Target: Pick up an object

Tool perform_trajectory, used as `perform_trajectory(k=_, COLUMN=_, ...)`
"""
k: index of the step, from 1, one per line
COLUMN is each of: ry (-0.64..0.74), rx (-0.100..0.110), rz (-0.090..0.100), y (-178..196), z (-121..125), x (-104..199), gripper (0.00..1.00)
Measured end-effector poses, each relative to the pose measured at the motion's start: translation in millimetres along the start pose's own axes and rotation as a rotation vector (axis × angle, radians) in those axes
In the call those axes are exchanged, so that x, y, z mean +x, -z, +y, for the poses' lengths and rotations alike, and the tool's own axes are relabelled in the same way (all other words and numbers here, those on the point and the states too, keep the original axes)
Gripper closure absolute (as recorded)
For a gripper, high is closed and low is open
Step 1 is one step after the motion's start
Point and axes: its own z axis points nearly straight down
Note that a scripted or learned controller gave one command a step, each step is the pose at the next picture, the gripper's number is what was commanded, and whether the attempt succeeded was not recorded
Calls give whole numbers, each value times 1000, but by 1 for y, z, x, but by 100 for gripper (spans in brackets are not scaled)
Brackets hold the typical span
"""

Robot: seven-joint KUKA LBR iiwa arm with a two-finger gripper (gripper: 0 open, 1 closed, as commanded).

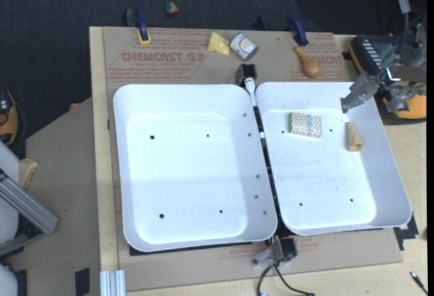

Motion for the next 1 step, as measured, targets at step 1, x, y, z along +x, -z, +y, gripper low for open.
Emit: perform_trajectory(k=1, ry=-4, rx=-16, rz=-5, y=17, z=1, x=-4, gripper=100)
